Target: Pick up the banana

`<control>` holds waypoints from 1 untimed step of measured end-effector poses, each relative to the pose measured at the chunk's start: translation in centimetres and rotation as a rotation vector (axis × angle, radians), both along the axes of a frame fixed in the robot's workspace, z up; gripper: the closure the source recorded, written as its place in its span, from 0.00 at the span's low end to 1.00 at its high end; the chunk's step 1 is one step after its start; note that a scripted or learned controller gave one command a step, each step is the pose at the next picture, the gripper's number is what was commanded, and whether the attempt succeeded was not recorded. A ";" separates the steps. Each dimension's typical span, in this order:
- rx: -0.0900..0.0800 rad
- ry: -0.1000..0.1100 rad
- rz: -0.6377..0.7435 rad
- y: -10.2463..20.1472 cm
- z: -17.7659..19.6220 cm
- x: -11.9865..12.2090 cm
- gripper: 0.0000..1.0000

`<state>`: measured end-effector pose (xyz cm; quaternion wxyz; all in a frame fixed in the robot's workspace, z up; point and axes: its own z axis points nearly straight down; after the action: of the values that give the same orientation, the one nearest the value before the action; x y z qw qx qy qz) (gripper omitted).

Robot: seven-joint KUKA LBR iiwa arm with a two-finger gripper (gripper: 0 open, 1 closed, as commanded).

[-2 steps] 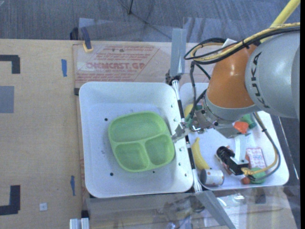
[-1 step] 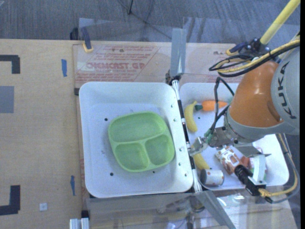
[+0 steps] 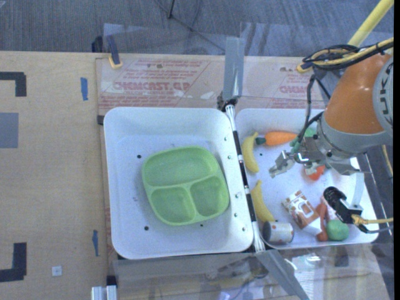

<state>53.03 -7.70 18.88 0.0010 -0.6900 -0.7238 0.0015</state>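
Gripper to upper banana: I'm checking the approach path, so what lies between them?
In the camera view, bare white bin floor separates the gripper from the upper banana; the carrot lies just above that stretch.

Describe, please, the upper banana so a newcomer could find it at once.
Start at the right-hand shallow white bin. Along its left wall lie two yellow bananas; the upper curved yellow banana sits near the far corner. Unlike the lower yellow banana, it lies beside an orange carrot.

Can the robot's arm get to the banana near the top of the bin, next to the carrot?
Probably yes. The gripper hangs just right of that banana, over bare bin floor. Only the carrot lies close, beside the banana's top end.
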 end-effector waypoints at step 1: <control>0.002 -0.010 -0.018 -3.6 -10.1 -0.7 0.00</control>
<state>52.36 -11.35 8.78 -0.0020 -0.6965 -0.7176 -0.0027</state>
